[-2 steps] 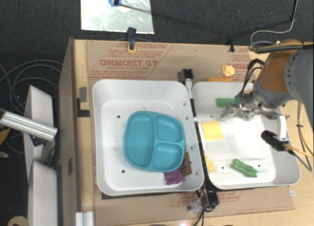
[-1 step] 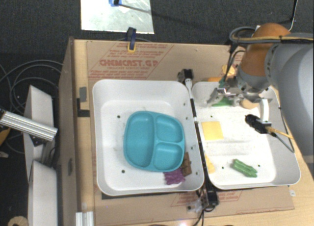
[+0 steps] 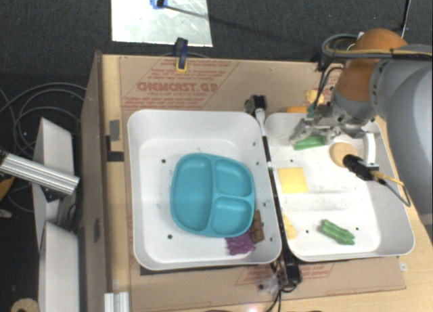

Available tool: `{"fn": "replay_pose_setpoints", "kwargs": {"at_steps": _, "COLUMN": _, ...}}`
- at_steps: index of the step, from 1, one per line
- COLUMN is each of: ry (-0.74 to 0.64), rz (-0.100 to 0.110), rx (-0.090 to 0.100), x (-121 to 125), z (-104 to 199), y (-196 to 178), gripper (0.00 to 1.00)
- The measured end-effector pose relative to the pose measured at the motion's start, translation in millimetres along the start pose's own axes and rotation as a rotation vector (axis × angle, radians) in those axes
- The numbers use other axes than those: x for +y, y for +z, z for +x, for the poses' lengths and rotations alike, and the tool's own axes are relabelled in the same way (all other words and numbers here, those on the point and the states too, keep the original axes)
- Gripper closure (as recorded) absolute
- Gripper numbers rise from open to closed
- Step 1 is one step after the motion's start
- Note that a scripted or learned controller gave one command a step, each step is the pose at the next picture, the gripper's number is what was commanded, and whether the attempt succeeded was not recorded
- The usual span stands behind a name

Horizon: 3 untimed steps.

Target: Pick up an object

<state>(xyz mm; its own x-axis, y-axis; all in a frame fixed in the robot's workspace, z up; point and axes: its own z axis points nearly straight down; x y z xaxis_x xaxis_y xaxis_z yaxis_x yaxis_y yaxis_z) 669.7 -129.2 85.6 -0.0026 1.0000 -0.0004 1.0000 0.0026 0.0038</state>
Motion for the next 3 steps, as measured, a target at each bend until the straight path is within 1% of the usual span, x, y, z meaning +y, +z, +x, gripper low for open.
{"fn": "replay_pose_setpoints", "kwargs": {"at_steps": 1, "ry": -0.003, "rz": -0.003, "rx": -0.003, "x": 1, "z": 0, "y": -13, "gripper": 1.0}}
{"fn": "replay_pose_setpoints", "kwargs": {"at_steps": 2, "ry": -0.004, "rz": -0.002, "rx": -0.003, "x": 0, "z": 0, "y": -12, "gripper": 0.0}}
{"fn": "replay_pose_setpoints", "kwargs": {"at_steps": 3, "ry": -0.003, "rz": -0.001, "rx": -0.002, "x": 0, "z": 15, "y": -1, "gripper": 0.0}}
